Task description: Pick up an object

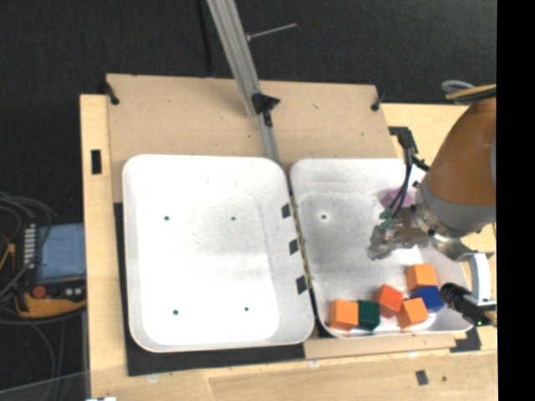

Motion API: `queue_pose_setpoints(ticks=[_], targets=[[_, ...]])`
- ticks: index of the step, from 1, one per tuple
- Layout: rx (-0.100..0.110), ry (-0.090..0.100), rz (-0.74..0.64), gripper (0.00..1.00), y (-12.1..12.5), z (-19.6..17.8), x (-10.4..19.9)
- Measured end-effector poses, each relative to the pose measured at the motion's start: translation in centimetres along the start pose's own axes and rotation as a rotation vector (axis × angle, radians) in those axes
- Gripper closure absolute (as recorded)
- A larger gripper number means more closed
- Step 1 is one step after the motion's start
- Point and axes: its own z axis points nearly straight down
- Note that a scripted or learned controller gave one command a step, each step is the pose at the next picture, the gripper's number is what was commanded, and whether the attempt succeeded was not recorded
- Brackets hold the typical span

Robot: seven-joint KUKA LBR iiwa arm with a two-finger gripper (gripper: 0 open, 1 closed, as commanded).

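Several small blocks lie along the front edge of the right bin (334,190): an orange block (343,313), a dark green block (369,314), an orange-red block (390,297), another orange block (413,312), a blue block (427,297) and an orange block (421,276) behind it. A purple object (394,197) shows partly beside the arm, near the bin's far right. My gripper (383,245) hangs over the right half of this bin, behind the blocks and apart from them. The arm's grey and orange body covers the bin's right side.
The left bin (209,249) lies beside the right one, with a row of black clips (294,245) on the rim between them. A slanted metal rail (238,48) rises at the back. Cables and a blue device (58,253) sit off the bench at left.
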Motion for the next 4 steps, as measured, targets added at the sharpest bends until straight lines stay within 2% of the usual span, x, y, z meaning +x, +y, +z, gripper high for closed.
queue_pose_setpoints(ticks=[1, 3, 4], targets=[[0.000, 0.000, 0.000, 1.00, 0.1, 0.7, 4.9], [-0.002, 0.003, -0.004, 1.00, 0.1, -1.8, 15.8], [0.001, 0.001, -0.001, 1.00, 0.7, -0.9, 20.6]])
